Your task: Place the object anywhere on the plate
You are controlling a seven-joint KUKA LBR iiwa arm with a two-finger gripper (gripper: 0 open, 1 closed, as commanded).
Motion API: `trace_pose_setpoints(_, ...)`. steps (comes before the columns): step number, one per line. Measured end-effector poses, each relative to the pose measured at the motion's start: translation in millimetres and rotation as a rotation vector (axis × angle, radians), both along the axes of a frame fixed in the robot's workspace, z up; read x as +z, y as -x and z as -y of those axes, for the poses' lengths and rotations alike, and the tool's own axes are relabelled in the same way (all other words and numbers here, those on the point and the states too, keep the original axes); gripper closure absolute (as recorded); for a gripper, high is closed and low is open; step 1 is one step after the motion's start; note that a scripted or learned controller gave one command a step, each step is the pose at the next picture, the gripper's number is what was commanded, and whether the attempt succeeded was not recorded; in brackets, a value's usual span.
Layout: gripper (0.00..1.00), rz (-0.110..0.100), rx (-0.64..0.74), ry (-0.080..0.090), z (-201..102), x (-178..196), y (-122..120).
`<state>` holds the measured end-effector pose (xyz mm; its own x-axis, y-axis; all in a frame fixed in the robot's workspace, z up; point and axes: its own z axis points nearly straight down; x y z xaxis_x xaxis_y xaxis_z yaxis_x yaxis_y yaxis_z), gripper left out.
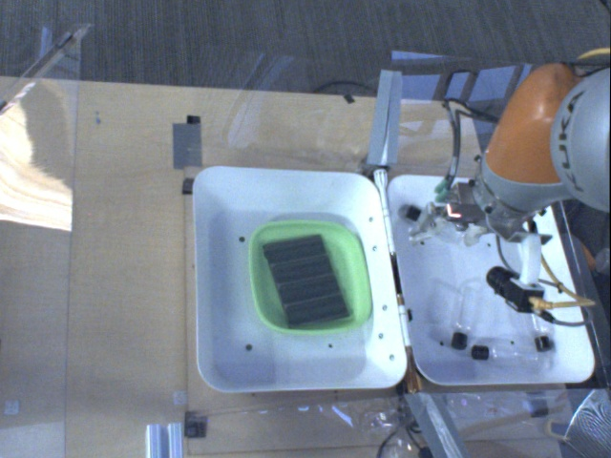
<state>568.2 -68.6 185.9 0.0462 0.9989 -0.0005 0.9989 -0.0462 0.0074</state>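
Observation:
A green square plate [263, 294] sits in the middle of the left white bin [220, 256]. A dark grey ribbed block [305, 281] lies flat on the plate, slightly turned, well inside its rim. My gripper [422, 223] hangs over the upper left part of the right bin [573, 361], just beyond the wall between the two bins. It is apart from the block and the plate. The grey arm with its orange band [530, 127] comes in from the upper right.
A black cable piece with a yellow end [516, 292] hangs below the wrist over the right bin. A faint clear object [473, 308] and a few small black bits [468, 344] lie near that bin's front. A metal post [385, 122] stands behind the bins.

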Motion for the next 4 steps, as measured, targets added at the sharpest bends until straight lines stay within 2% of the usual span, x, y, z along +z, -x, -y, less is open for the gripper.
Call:
trace_pose_setpoints(1, 0.00, 0.003, -0.027, 0.001, 70.2, 70.7, -10.2)
trace_pose_setpoints(2, 0.00, 0.004, 0.015, 0.004, 132.6, 145.1, -15.3)
trace_pose_setpoints(3, 0.00, 0.003, -0.008, 0.003, 130.9, 164.1, 22.1)
trace_pose_setpoints(4, 0.00, 0.005, 0.006, 0.004, 120.9, 217.6, 79.4)
